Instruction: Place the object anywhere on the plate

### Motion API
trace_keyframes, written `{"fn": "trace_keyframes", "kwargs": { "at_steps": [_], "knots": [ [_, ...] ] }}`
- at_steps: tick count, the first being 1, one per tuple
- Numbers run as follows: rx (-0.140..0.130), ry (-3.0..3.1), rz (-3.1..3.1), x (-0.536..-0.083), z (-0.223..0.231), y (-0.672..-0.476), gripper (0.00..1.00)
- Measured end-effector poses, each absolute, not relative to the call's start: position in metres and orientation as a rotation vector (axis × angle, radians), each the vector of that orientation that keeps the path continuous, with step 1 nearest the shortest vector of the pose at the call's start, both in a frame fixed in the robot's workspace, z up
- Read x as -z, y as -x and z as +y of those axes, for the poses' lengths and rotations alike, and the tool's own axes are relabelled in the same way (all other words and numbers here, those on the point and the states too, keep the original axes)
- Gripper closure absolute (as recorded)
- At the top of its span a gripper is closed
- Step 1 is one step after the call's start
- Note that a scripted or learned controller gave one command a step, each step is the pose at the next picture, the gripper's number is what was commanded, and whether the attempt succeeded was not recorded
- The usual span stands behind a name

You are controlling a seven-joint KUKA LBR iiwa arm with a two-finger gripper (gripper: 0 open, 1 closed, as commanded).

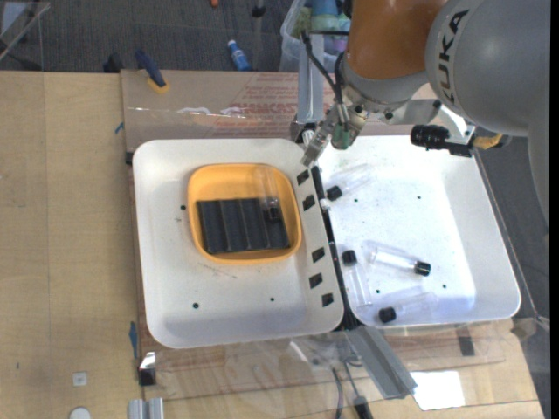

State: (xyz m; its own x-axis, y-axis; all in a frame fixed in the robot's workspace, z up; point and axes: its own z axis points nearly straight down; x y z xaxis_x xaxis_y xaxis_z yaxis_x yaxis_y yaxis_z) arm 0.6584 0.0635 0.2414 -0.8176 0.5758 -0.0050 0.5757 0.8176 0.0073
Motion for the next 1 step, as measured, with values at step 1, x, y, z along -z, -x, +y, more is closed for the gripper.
{"fn": "trace_keyframes", "kwargs": {
  "at_steps": [1],
  "knots": [
    [-0.008,-0.947,2.989,-0.2411,0.0635,-0.6583,0.0]
  ]
}}
